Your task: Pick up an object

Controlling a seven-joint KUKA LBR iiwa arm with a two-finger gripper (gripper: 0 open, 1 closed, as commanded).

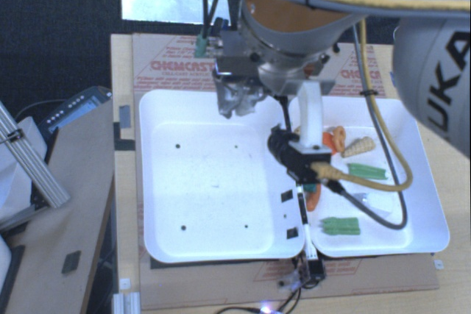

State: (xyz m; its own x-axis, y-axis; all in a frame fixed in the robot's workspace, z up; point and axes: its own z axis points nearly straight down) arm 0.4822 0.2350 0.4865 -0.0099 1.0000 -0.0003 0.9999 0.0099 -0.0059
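Camera view: the gripper (236, 104) hangs over the far rim of the left bin (176, 235). I cannot tell whether its claw is apart or together. The right bin (428, 226) holds an orange piece (338, 137), a cream cone (358, 147) touching it, a long green piece (366, 172), and a green block (341, 226) nearer the front.

— Home or workshop?
— Robotics lab. An industrial arm (434, 48) hangs over two white bins (213, 187) on printed sheeting (173, 61) beyond the gripper (237, 106); aluminium framing (33, 162) stands well to its left.
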